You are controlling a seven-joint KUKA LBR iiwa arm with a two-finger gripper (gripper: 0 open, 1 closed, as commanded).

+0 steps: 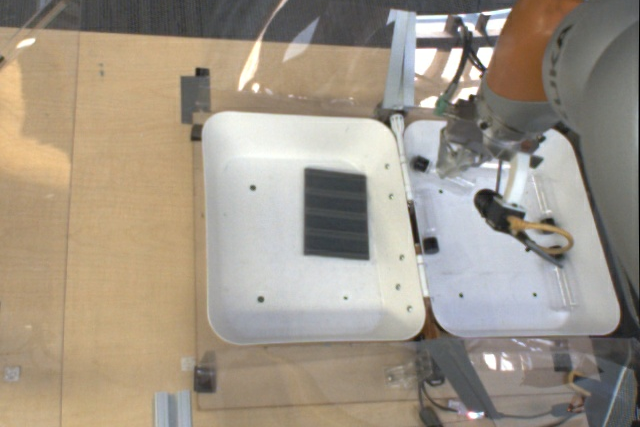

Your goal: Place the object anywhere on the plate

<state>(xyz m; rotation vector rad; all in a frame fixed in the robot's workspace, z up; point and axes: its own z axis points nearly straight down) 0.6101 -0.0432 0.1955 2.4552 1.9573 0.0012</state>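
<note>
A dark grey ribbed plate (336, 213) lies flat in the middle of the left bin (240, 295). My gripper (452, 158) hangs low over the upper left part of the right bin (500, 300), under the orange band of the arm. A small black piece (421, 163) lies on the bin floor just left of the gripper, apart from it. I see nothing held at the gripper's tip.
A second small black piece (430, 242) sits by the right bin's left wall, lower down. A metal post (400, 55) stands behind the gap between the bins. The bulky grey arm (600, 65) covers the right bin's far right corner.
</note>
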